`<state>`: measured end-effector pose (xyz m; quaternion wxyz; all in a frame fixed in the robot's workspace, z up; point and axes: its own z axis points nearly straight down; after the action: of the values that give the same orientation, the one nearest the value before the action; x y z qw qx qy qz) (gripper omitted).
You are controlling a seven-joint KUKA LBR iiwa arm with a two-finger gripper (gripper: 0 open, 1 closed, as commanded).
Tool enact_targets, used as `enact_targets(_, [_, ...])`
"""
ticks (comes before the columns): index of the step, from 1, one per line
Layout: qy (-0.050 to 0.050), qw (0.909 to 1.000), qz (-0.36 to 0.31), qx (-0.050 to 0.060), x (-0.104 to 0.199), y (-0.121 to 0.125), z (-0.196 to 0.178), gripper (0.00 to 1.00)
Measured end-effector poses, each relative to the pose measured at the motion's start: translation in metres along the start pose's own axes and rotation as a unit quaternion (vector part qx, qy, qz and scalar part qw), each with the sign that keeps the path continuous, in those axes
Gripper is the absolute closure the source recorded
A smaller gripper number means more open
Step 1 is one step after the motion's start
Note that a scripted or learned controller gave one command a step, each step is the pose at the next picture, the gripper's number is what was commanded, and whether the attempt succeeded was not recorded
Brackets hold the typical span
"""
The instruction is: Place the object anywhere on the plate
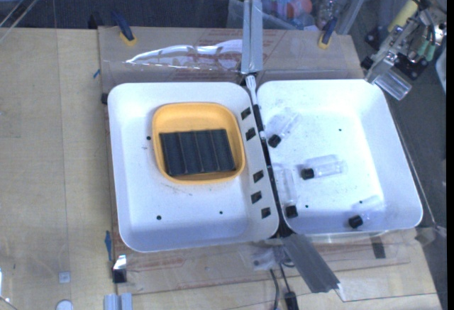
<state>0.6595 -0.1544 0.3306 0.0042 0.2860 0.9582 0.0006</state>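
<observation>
camera view looks down on the counter [42, 159] with its two white bins, and the hand [397, 71] sits at the upper right, beyond the far corner of the right bin [397, 159], a cluster of metal and grey parts hanging off to the side; whether it is open or closed cannot be told from here, and nothing can be seen between its parts. below it, the right bin carries several small clear vials with dark caps: one [281, 124] near the upper left beside the divider, one [323, 167] lying near the middle, one [286, 191] standing close to the divider low down, and one [363, 213] near the front right corner. any of these would be the object to move, and all of them lie well apart from the hand. across the divider, the left bin [135, 216] holds the yellow plate [167, 120], a rounded square dish, with a dark ribbed block [197, 152] lying flat across its middle and lower part. none of the clear vials is on the plate. judged from this layout, the task looks not yet begun: the hand must come down into the right bin, take one vial, carry it over the divider and set it on the plate, where the free yellow rim area at the top is the likeliest landing spot. the vials are small, clear and round, so a slip seems a fair risk.
</observation>
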Motion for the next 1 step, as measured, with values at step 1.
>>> enact_targets(1, [0.000, 0.9985, -0.054, 0.000, -0.0278, -0.0532, -0.0675, 1.00])
